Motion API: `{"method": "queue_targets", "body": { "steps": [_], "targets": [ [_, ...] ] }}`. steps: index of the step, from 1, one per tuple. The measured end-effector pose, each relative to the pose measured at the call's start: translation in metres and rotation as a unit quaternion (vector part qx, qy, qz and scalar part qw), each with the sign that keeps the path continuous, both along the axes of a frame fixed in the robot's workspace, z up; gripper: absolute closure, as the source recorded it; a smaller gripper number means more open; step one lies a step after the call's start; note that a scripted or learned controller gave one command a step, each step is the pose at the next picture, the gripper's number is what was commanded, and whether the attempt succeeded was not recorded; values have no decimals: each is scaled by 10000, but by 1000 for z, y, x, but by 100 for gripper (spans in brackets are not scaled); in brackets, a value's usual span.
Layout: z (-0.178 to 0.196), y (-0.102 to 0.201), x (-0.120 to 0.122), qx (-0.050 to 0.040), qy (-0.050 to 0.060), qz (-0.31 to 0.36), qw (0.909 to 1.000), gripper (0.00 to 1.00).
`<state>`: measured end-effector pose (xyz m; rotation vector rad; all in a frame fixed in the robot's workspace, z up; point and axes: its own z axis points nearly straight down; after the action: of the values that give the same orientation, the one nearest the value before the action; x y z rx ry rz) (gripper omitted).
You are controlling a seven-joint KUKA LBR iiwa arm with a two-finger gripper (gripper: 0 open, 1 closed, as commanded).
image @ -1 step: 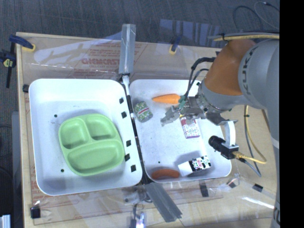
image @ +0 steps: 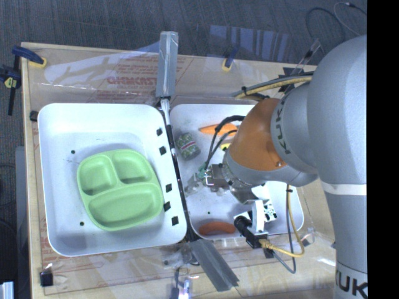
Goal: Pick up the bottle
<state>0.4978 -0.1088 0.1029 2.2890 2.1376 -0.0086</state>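
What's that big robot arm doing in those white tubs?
The grey and orange arm is reaching down into the right bin, among small things like an orange sausage-shaped piece and a small patterned item. It is meant to pick up a bottle. The left bin holds a green divided plate.

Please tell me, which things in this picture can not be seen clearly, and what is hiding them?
- Claw: in the camera view, the arm's orange band and wrist cover it.
- Bottle: none can be identified; the arm hides much of the right bin.
- Orange object: partly under the arm.
- Small patterned item: too small to identify.
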Motion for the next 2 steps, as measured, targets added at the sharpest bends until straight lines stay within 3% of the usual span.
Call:
{"method": "queue_targets", "body": {
  "steps": [1,2],
  "targets": [
    [9,3,0,30,19,42,10000,100],
    [9,-15,-22,66,38,188,9998,100]
  ]
}}
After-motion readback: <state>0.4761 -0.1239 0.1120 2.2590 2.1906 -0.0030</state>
